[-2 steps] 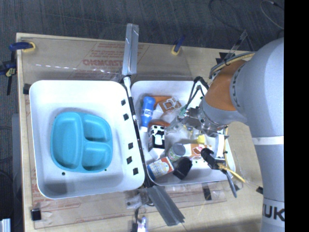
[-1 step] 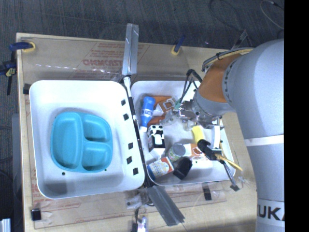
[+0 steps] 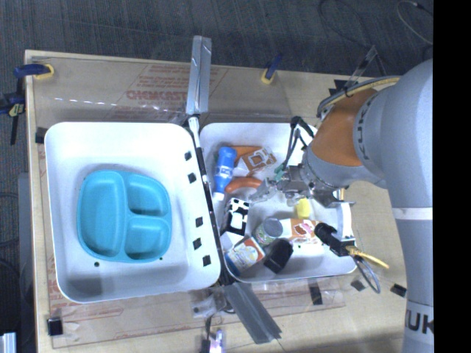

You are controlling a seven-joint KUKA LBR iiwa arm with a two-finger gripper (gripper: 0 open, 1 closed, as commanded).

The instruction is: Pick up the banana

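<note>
The banana (image 3: 302, 209) shows as a small yellow piece in the middle right of the right bin (image 3: 254, 129), mostly hidden under the arm's wrist. My gripper (image 3: 293, 184) hangs low over the bin's centre, just above and to the left of the banana. The grey arm with its orange band comes in from the right and covers the bin's right side.
The right bin is crowded: a blue bottle (image 3: 224, 164), an orange item (image 3: 243, 184), a brown packet (image 3: 257, 157), a black-and-white tagged block (image 3: 237, 215), a can (image 3: 271, 229), a black object (image 3: 278, 256) and a snack pack (image 3: 303, 231). A blue divided plate (image 3: 125, 215) lies in the left bin (image 3: 66, 142).
</note>
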